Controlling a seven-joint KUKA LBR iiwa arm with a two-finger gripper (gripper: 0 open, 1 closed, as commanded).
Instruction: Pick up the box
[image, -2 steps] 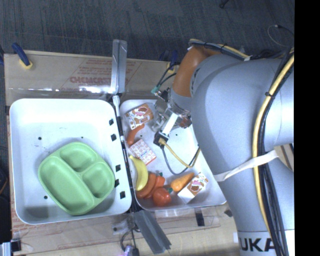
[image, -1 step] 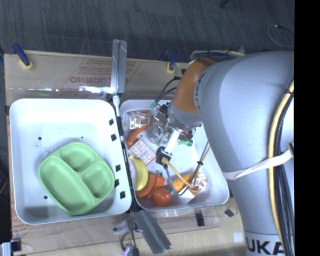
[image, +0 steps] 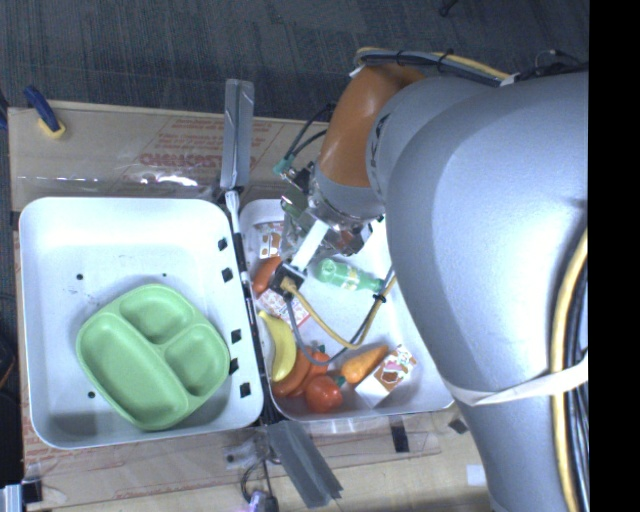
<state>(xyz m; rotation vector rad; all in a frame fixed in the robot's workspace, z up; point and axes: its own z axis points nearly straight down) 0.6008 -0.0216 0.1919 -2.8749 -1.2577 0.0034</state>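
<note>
Left bin (image: 60, 240): It is white and shallow. It is the place on the left for things to go.
Green plate (image: 150, 355): It lies flat in the left bin. It has three parts, so it sits steady. It is not the thing to pick.
Right bin (image: 350, 412): It is full of toy food, all packed close, so a grab here is tricky.
Banana (image: 283, 345): It lies along the left wall of the right bin, beside the red fruit.
Gripper (image: 298, 228): It hangs low over the far left part of the right bin, near the bottle. I cannot tell if it is released or clenched. I see nothing in it.
Tomato (image: 322, 393): It sits at the near edge, touching the carrot.
Green bottle (image: 345, 273): It lies on its side in the middle of the right bin.
Carrot (image: 362, 362): It leans against the box, so it may get in the way.
Box (image: 392, 370): It is small and white with red print, near the front right corner of the right bin. It is apart from the gripper, so I think the pick is not yet done.
Arm (image: 480, 250): It is big and grey, and it hides much of the right bin.
</note>
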